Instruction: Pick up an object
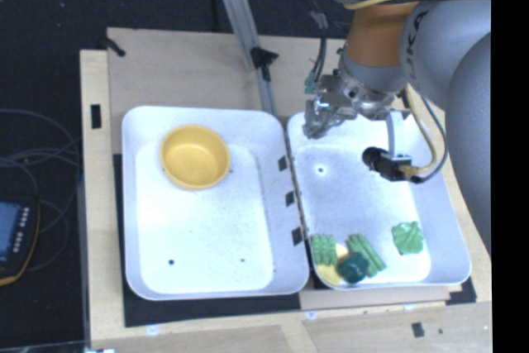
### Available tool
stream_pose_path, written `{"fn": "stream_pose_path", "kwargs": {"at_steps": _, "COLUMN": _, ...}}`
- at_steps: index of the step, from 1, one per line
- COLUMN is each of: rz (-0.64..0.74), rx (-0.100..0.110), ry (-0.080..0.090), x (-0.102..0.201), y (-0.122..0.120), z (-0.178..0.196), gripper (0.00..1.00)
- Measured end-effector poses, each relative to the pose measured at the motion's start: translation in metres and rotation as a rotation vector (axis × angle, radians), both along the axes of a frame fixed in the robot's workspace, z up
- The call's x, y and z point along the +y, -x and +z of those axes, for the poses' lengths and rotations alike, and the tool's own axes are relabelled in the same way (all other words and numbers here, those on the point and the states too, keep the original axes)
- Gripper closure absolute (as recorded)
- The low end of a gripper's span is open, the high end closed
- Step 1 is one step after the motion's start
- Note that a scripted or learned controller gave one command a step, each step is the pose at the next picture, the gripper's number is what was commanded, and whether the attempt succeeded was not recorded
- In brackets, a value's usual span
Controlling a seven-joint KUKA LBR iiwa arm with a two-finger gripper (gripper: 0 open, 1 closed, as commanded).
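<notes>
The green toy pieces (357, 254) huddle in the right bin's (364, 202) near corner, one more green piece (407, 237) just beside. The gripper (316, 121) hangs over the far corner, well apart; I cannot tell its state. Packed against the wall, they risk a glancing grab. A yellow bowl (195, 157) sits in the left bin (207, 252).

Slanted overhead view, both bins (207, 116)
</notes>
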State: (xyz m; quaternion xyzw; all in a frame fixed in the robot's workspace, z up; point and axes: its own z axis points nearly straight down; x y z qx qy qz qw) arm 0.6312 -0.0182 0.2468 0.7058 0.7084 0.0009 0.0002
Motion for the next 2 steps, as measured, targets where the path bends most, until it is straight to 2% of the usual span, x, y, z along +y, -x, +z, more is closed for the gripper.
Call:
{"fn": "stream_pose_path", "kwargs": {"at_steps": 1, "rz": 0.000, "rx": 0.001, "ry": 0.000, "x": 0.044, "y": -0.025, "z": 0.006, "gripper": 1.00}}
{"fn": "stream_pose_path", "kwargs": {"at_steps": 2, "rz": -0.001, "rx": 0.002, "ry": 0.001, "x": 0.094, "y": -0.039, "z": -0.013, "gripper": 1.00}}
